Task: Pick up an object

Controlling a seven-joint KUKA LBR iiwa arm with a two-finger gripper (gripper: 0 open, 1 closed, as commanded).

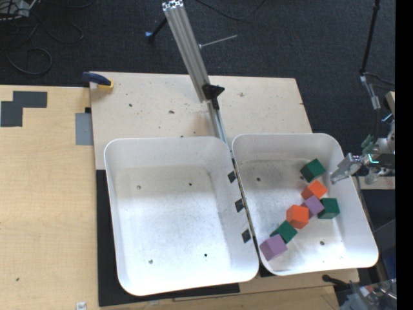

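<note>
Seven small blocks are gathered in the right bin (361, 250), strung in a loose diagonal from upper right to lower left: a green block (313, 170) nearest the far rim, an orange block (316, 189) just below it, a purple block (313, 205) and a second green block (329, 208) side by side, then a second orange block (297, 215), a third green block (284, 231) and a second purple block (273, 246) at the lower end. Several of them touch or nearly touch.

The hand (341, 170) is seen at the bin's right rim, close beside the first green block; nothing is seen held in it, and whether its fingers are parted cannot be told.

Trouble is judged likeliest from crowding: a finger may land on a neighbour and push the chain apart rather than close on one block. The rim may also be struck, as the hand sits right by it.

The blocks appear hard, matte and square-edged. The bins look like thin, smooth white plastic with rounded corners and dark speckling on their floors. The left bin (129, 166) lies beside it on a pale wood table (45, 192).
</note>
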